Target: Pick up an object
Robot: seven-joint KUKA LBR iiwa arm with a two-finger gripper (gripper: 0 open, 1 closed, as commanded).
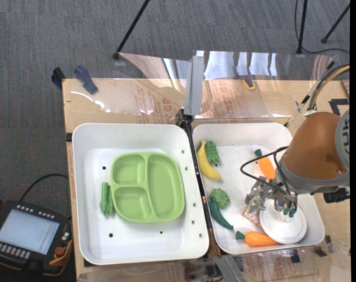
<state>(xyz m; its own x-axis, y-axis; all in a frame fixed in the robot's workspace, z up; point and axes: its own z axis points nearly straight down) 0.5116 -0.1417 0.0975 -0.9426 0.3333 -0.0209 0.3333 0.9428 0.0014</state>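
The gripper (274, 201) hangs low over the right bin (237, 135), just above the white plate (284, 228) by the toy carrot (261, 238), presumably lining up a pick, though I cannot tell how it is set.

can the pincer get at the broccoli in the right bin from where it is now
Probably yes. The pincer hangs over the right bin, and the broccoli lies to its left with bare bin floor between them. A dark green vegetable touches the broccoli's near side, but nothing covers it from above.
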